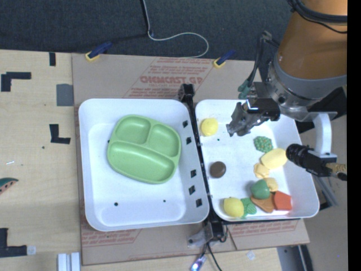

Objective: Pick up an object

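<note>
The grey arm [313,44] reaches in from the right, its jaws [240,123] hanging over the right bin [248,151] near its far edge; whether they are apart or together, I cannot tell. A round yellow object [209,126] lies just beside them, near the bin's far left corner. Red print on the bench's cardboard [163,81] is unreadable.

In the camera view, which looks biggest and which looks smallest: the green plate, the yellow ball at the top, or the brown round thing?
1. green plate, by far the largest
2. yellow ball
3. brown round thing, only slightly smaller than the ball, so that ranking is unsure
</note>
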